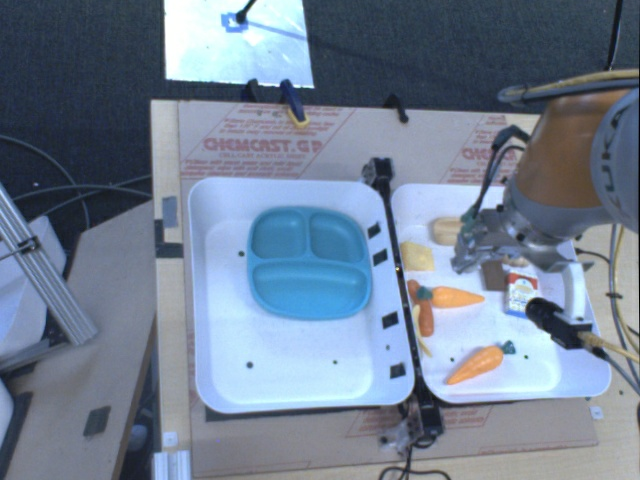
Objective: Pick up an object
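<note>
The grey arm with its orange band bends down over the right bin, its gripper low above the bin floor; whether it is apart or together cannot be told (the wrist hides it). The left bin holds 1 blue divided plate. In the right bin, just beside the gripper, lie 3 carrots: one below it, a small one near the divider, another toward the near edge. A yellow wedge, a pale roll and a small red-and-white carton flank the gripper.
</note>
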Motion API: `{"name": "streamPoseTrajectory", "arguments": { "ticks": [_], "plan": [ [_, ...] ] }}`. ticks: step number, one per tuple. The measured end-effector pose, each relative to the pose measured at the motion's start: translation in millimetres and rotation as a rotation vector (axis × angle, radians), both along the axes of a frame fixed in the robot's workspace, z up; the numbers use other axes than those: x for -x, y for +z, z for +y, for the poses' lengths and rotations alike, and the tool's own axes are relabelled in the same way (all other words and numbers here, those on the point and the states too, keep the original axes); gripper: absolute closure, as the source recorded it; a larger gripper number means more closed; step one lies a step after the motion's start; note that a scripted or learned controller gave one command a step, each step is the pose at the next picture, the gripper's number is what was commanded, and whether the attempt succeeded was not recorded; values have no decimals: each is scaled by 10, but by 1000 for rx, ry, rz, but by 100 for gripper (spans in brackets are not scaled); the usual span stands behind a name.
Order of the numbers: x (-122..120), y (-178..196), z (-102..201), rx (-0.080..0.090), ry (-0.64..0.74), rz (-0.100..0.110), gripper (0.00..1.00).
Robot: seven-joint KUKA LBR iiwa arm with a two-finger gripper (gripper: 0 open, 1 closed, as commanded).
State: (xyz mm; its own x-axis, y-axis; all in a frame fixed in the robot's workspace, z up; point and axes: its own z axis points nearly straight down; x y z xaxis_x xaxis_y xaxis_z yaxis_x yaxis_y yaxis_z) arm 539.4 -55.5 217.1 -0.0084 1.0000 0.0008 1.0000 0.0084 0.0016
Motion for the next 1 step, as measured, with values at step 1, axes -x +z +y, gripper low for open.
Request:
{"name": "streamPoseTrajectory", "arguments": {
  "ticks": [1],
  "plan": [
    [-67,-27,-69,1,-7,0,100]
  ]
}}
